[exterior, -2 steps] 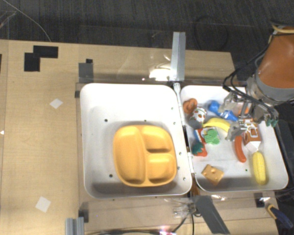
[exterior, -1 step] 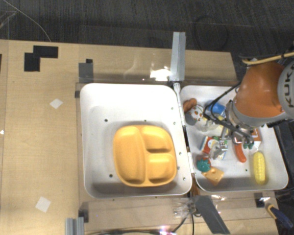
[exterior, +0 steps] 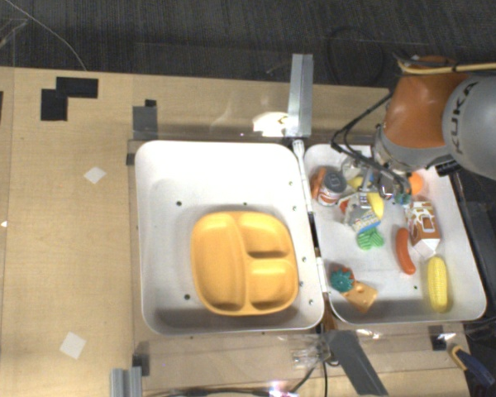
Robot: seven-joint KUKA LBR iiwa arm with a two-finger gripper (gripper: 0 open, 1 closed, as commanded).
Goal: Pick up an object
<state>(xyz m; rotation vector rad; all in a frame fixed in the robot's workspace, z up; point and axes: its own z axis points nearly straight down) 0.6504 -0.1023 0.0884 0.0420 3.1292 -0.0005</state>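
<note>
In the camera view, the desk (exterior: 58, 246) carries two white bins, and the right bin (exterior: 467, 296) serves as the landmark here: the arm (exterior: 446, 122) reaches over its far edge, and the tool (exterior: 379, 187) hangs low above the toys crowded in its far half, though wiring and clutter hide its tip, so I cannot tell whether it is apart, together or clamped on anything. Nothing is visibly held. Within the right bin, a green toy (exterior: 369, 239) and a yellow piece (exterior: 374, 205) lie just beneath the tool, a red-capped can (exterior: 331, 185) sits toward its left wall, a red sausage (exterior: 406, 251) and a corn cob (exterior: 437, 283) lie toward its near right, and a teal toy (exterior: 341, 280) touches an orange wedge (exterior: 362, 296) at its near left. To the left of the right bin, the other bin holds a yellow divided tray (exterior: 244, 261). The likely trouble is the crowding: the toys below the tool lie touching, so a descent could land between two, push them aside, or pinch an edge that slips free on lifting
</note>
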